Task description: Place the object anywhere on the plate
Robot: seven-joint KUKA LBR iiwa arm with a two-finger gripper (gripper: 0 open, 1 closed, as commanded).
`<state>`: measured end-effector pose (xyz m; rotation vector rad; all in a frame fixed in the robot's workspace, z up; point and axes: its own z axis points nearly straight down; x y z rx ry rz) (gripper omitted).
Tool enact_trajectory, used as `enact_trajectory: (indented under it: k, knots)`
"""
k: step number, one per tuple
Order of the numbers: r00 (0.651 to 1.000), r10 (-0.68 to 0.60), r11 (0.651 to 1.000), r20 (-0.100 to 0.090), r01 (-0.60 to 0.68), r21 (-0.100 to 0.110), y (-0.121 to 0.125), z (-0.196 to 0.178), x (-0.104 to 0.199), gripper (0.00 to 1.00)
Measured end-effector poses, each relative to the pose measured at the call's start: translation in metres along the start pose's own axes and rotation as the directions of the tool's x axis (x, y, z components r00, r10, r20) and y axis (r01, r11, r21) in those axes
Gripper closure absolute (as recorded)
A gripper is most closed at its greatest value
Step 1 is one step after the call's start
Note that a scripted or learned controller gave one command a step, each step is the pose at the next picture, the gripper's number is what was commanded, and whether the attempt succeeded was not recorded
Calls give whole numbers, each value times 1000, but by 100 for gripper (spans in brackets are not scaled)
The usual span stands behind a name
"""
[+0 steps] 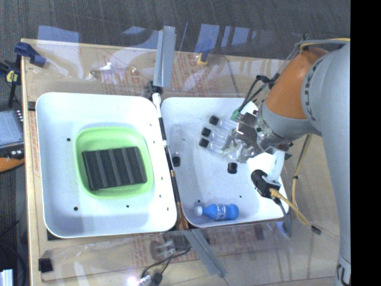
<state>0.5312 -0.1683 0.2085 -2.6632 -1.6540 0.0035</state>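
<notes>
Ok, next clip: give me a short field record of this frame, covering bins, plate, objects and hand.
left bin: holds a green plate with a dark ridged insert
right bin: blue bottle lying near the front wall
hand: over the right bin, low
held object: cannot tell
plate status: blue bottle not on it

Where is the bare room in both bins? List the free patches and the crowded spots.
Left bin: bare white floor rings the green plate, widest along the near edge. The plate's middle bears a dark ribbed block. Right bin: free floor between the left wall and the blue bottle. Crowded at the upper right, under the gripper.
</notes>
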Motion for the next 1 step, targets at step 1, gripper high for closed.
enact_trajectory:
  k: [1]
  knots:
    - [1000,0,1000,0,0,0,0,0,0,0]
